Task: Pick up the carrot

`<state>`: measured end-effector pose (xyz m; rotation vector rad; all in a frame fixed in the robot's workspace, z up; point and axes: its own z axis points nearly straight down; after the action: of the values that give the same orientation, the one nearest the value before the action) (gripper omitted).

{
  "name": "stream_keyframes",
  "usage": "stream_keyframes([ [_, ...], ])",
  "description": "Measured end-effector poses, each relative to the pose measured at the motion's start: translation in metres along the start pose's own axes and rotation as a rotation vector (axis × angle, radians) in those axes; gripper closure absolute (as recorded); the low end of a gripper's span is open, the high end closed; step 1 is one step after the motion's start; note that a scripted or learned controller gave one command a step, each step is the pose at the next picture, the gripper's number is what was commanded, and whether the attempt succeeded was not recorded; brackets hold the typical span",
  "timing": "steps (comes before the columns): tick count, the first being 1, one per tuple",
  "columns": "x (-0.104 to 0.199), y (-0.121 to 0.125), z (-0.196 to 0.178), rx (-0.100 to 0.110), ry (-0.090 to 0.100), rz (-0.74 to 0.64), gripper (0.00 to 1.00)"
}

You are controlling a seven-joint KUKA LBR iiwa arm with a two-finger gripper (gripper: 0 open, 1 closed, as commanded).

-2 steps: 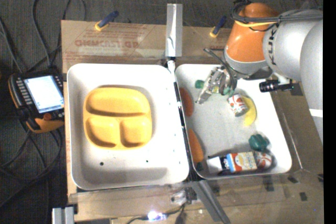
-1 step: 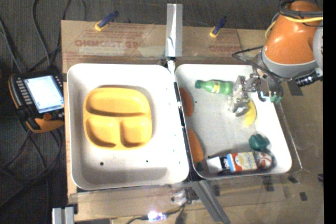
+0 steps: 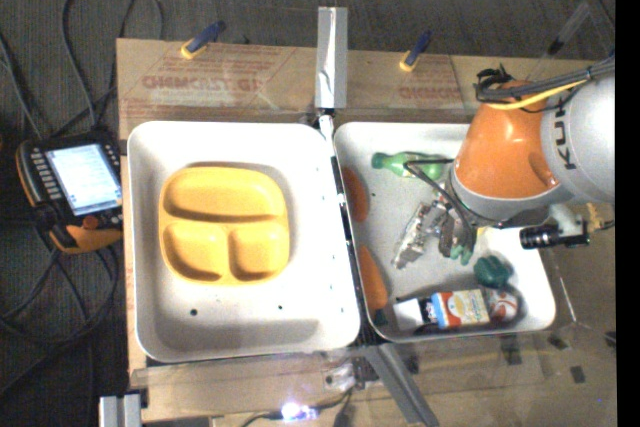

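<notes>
The gripper (image 3: 428, 233) hangs over the middle of the right bin (image 3: 540, 320), under the orange band of the arm (image 3: 520, 160). Its metal fingers point down and to the left, but they are small and blurred, so I cannot tell how far apart they stand, and I see nothing clearly between them.

The carrot (image 3: 372, 279) lies to the left of the gripper, well apart from it, along the left wall of the right bin. It is long, thin and orange, and it lies almost parallel to this wall, with its lower end near the front corner. A second orange piece (image 3: 354, 195) of similar shape lies further up the same wall; I cannot tell if it is another carrot.

Just right of the gripper there is a small dark green object (image 3: 493, 269). Below the gripper, at the front wall, a bottle (image 3: 462, 308) lies on its side. Above the gripper lies a light green object (image 3: 400, 162).

The left bin (image 3: 145, 245) holds a yellow divided tray (image 3: 226, 224).
</notes>
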<state>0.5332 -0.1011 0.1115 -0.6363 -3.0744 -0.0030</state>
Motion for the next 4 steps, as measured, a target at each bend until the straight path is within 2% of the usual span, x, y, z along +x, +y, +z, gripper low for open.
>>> stream_keyframes([
  [1, -0.042, 0.022, 0.019, 0.002, -0.011, -0.397, 1.0],
  [2, -0.105, -0.038, 0.019, 0.002, -0.022, -0.443, 1.0],
  [3, -0.08, -0.007, 0.019, 0.0, -0.02, -0.055, 1.0],
  [4, -0.05, -0.004, -0.004, 0.0, -0.003, 0.051, 1.0],
])
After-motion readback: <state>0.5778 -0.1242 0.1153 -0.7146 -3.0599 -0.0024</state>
